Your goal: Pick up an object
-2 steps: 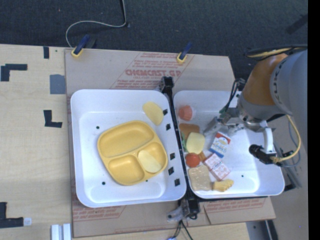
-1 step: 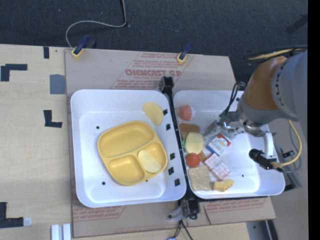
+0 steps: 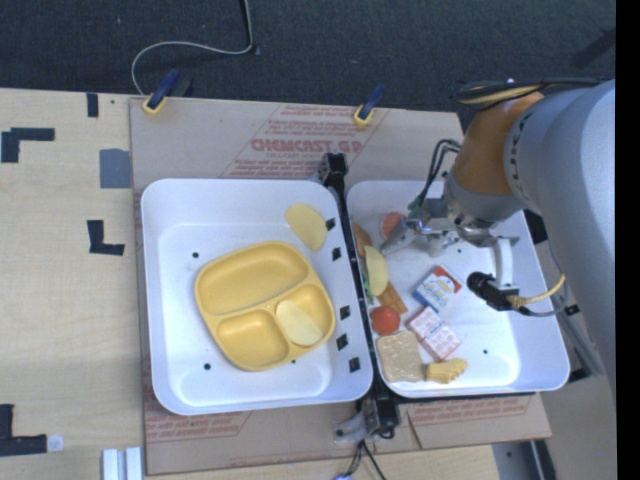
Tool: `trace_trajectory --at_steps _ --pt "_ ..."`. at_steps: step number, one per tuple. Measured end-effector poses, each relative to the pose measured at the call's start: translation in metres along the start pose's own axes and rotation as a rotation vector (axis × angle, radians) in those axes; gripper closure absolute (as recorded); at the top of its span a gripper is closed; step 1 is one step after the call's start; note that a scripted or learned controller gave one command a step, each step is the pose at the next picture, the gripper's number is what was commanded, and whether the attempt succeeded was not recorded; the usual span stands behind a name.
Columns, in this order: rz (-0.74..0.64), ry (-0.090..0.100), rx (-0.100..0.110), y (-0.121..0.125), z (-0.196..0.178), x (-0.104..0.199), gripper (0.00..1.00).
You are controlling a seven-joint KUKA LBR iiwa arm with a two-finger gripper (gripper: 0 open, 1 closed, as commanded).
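The gripper (image 3: 412, 230) hovered low in the right bin (image 3: 545, 368), approaching, nothing yet picked; whether its jaws were spread or closed I could not tell; a red-orange piece (image 3: 391, 224) lay just beside them; next move probably required descending squarely over it.
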State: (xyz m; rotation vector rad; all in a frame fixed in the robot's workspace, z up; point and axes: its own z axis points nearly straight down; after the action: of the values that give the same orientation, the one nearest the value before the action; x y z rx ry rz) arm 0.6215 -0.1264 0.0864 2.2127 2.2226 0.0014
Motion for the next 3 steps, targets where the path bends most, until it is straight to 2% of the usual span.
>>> trace_trajectory --at_steps 1,3 --pt "0.0 0.003 0.001 0.049 0.0019 0.0191 0.0" --pt "0.004 0.002 0.005 0.0468 0.002 0.0251 0.0"
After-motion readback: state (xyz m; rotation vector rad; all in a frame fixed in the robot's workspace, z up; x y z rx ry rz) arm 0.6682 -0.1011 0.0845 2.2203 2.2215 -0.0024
